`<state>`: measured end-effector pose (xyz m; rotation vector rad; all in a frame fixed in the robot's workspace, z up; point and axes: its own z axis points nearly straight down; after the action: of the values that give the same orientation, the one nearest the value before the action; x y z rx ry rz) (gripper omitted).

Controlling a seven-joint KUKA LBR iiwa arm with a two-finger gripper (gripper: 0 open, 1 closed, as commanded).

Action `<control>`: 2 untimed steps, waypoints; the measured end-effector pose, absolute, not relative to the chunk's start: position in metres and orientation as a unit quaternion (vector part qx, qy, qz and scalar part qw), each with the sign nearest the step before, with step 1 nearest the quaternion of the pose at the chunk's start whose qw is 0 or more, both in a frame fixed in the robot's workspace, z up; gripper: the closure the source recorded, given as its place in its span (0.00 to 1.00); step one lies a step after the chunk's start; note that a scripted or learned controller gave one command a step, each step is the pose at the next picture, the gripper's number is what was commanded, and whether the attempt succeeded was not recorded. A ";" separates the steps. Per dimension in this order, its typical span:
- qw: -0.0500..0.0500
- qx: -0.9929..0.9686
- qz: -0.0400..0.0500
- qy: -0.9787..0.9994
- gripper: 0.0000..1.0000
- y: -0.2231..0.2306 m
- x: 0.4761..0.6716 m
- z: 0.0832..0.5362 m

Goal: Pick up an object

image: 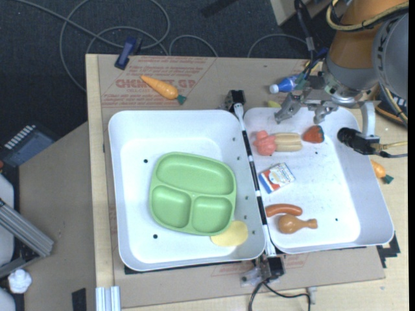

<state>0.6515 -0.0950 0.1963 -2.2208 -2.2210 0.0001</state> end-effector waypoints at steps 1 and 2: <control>-0.001 -0.707 -0.001 -0.707 0.00 -0.094 0.643 0.113; 0.001 -0.708 0.001 -0.706 0.00 -0.123 0.573 0.084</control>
<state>0.5732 -0.1232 0.0840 -2.2230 -2.2182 0.0027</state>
